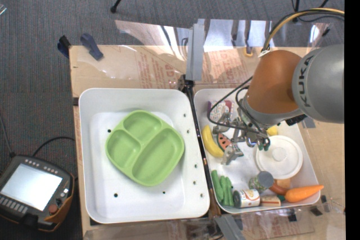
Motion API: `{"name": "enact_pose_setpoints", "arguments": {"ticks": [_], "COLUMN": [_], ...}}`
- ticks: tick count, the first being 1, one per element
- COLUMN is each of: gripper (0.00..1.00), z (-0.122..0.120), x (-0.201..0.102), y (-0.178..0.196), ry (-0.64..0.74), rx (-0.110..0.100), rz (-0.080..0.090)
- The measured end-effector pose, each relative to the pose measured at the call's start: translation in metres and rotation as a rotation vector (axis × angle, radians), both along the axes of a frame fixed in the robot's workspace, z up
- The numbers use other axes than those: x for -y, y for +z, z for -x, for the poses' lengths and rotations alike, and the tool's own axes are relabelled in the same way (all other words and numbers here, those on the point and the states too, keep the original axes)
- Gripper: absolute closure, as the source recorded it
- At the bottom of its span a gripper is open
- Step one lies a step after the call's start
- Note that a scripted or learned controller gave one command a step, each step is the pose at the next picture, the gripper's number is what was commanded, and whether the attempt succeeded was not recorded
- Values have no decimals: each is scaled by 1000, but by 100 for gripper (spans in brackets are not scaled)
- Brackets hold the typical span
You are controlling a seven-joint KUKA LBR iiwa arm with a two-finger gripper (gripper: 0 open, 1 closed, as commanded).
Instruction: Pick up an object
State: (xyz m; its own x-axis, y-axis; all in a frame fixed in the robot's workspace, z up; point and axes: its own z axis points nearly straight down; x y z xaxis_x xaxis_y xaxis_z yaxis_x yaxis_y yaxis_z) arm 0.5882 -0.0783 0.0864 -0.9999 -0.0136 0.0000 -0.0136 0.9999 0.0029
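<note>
Gripper [232,146] down inside right bin [310,150], near its middle; finger spread hard to read under cables, cannot tell. Just beside it: banana [211,142] and watermelon slice [224,141] toward bin's left wall, white lid [279,157] on the other side. Along bin's front edge: green beans [224,188], can [246,198], carrot [303,193]. Left bin [95,115] holding green divided plate [145,146]

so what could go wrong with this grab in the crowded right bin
The gripper is low among packed items: the banana and watermelon slice lie right beside it, so it might pinch two things or shove one aside. The white lid sits close on its other side and could get knocked.
</note>
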Motion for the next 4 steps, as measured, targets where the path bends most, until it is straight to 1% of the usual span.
{"name": "enact_pose_setpoints", "arguments": {"ticks": [1,2,3,4], "gripper": [100,100,100,100], "z": [-1,-59,5,-54], "x": [0,35,21,-12], "y": [9,175,46,104], "ry": [2,62,316,313], "rx": [-1,15,-1,10], "rz": [3,5,3,3]}}
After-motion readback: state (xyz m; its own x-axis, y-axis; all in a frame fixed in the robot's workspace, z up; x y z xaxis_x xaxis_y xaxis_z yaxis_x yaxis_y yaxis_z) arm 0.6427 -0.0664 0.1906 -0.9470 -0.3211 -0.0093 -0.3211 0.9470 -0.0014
